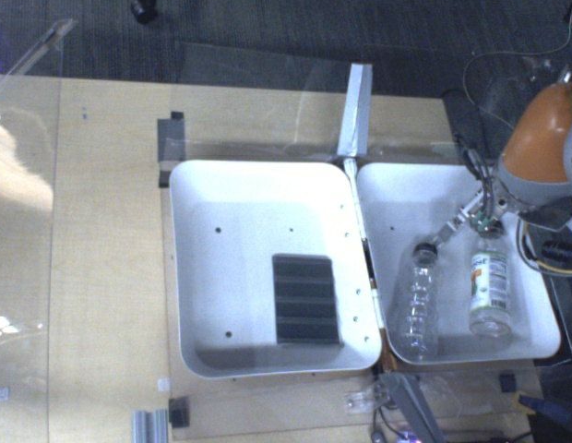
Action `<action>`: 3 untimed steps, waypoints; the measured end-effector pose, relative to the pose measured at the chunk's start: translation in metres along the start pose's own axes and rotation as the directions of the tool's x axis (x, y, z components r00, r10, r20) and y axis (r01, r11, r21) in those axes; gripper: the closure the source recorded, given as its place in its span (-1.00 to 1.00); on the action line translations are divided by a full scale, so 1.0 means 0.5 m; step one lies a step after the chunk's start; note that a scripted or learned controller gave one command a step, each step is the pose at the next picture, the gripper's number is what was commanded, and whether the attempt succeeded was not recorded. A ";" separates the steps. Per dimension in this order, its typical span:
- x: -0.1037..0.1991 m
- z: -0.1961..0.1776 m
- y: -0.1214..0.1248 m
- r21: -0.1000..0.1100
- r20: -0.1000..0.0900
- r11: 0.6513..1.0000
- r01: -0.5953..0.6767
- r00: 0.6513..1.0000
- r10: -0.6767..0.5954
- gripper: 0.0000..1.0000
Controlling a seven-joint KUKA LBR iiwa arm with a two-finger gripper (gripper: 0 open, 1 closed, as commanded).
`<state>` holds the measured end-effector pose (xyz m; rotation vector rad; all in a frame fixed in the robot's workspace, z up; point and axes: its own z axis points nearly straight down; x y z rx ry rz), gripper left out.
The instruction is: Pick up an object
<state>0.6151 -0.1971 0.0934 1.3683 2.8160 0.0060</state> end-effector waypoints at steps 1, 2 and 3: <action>0.098 0.012 0.169 0.001 -0.002 0.999 -0.042 0.999 0.042 -1.00; 0.161 -0.011 0.057 0.004 -0.004 0.980 -0.197 0.980 0.197 -1.00; 0.122 0.010 0.090 0.002 -0.002 0.923 -0.385 0.923 0.385 -1.00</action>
